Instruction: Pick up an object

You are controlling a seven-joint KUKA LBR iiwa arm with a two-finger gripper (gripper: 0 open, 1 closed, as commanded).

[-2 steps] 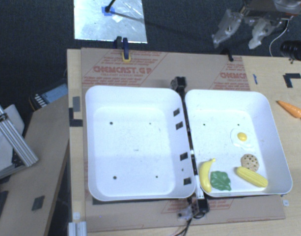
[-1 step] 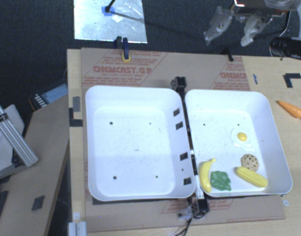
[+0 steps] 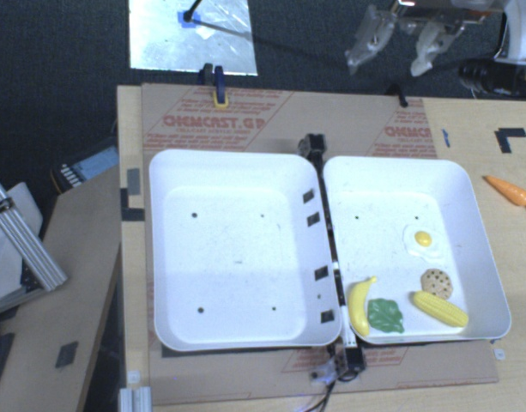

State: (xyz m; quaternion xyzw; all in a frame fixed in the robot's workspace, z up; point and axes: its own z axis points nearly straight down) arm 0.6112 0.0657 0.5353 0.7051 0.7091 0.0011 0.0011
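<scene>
Counter: toys clustered in right bin. Gripper raised, fingers spread, empty; corn best approached vertically, clear of cookie.

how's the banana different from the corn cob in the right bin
The banana is curved and lies against the bin's left wall, beside the green leaf; the corn cob is straight and lies slantwise near the bin's front right, below the cookie. Both are yellow and lie in the right bin.
</scene>
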